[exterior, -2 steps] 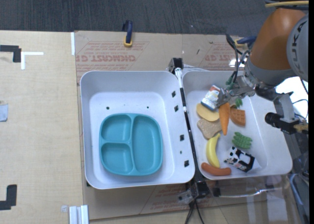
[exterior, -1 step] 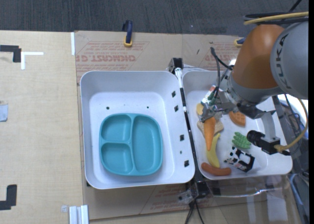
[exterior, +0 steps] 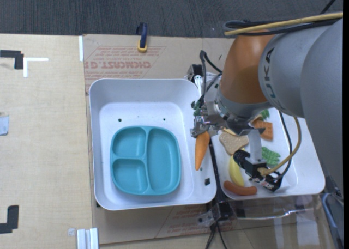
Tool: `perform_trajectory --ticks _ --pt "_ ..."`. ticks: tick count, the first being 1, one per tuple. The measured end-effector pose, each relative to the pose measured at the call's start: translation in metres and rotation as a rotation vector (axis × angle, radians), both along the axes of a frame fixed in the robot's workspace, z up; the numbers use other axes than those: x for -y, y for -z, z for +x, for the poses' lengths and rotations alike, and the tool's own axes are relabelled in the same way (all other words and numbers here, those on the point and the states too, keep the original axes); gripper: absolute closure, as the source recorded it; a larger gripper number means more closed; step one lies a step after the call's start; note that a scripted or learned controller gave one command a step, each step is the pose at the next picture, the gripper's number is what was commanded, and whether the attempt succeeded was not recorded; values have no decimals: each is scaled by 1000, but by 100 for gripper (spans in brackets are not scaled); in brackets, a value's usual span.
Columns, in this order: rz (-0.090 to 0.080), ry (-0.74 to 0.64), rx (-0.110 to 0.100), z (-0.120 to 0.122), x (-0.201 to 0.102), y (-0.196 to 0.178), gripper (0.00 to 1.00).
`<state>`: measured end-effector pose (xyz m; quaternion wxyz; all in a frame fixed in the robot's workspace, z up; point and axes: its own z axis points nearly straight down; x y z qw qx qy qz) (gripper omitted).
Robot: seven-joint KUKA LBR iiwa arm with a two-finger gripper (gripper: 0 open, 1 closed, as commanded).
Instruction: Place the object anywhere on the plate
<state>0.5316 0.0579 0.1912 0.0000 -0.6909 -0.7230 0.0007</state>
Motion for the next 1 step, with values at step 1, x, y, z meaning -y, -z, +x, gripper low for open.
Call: perform_trajectory --ticks 1 --pt "-1 248 -7 -46 -63 41 100"
